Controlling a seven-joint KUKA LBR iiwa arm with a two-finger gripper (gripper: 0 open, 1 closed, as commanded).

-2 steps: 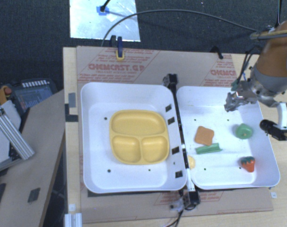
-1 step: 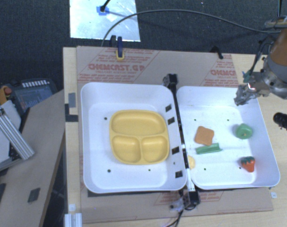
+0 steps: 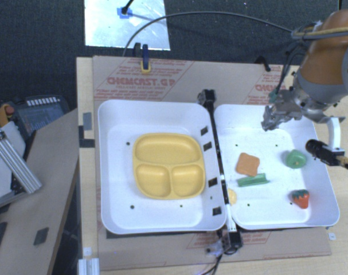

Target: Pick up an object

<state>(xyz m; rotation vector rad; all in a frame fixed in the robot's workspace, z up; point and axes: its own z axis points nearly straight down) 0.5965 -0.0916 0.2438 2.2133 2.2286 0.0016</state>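
Orange piece (image 3: 247,164), green block (image 3: 252,180), green ball (image 3: 296,158) and red toy (image 3: 300,198) are being kept in the right bin (image 3: 328,208). Gripper (image 3: 270,121) is being held near its far edge; descent should be centred on one item.

The arm (image 3: 328,56) has a rounded orange band above a grey metal wrist. A yellow cable and thin black cables run along it. Below sits a darker grey gripper (image 3: 272,119), with a white bracket and a black cylinder beside it.
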